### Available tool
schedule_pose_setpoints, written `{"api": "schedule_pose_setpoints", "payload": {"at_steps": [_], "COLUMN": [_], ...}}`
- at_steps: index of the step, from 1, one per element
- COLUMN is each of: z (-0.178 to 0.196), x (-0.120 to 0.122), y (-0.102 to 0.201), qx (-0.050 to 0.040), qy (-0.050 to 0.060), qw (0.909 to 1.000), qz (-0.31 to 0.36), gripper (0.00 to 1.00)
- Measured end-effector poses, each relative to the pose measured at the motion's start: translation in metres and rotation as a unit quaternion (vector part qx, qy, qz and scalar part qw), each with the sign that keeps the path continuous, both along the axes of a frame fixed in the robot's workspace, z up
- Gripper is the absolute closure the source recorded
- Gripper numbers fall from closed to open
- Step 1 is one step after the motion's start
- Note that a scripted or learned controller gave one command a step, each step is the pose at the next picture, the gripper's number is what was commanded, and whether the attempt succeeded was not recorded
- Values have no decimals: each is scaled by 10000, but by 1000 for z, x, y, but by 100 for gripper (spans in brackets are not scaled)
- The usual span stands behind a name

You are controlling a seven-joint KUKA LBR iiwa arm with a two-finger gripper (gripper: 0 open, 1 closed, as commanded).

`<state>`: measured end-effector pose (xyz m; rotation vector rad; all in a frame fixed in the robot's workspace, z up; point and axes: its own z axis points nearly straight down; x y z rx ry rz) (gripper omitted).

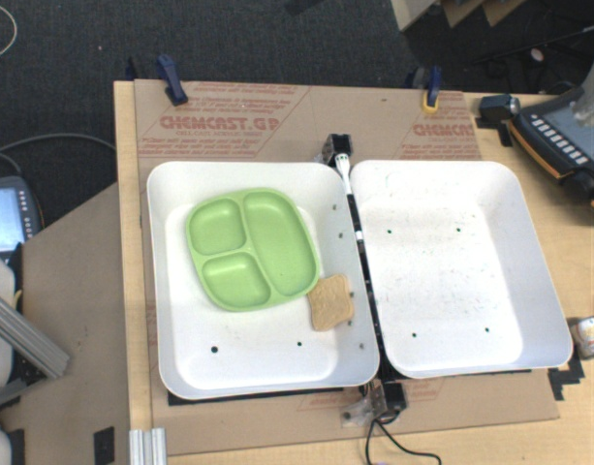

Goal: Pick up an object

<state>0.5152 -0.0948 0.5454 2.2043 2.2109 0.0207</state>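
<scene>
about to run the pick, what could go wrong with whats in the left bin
1. The tan sponge-like piece lies against the green divided plate, so fingers closing on it may catch the plate's rim and drag it.
2. That piece also sits close to the left bin's right wall, leaving little room for a finger on that side.
3. The plate is wide and shallow, probably hard to pinch except at its rim.

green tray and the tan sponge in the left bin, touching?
Touching. The camera view shows the tan sponge butting the green tray at its lower right rim, no gap between.
</scene>
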Motion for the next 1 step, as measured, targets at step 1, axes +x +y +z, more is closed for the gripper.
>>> {"api": "schedule_pose_setpoints", "payload": {"at_steps": [1], "z": [-60], "x": [-38], "y": [30], "qx": [30], "qy": [149], "qw": [9999], "qz": [-1], "gripper": [100]}}
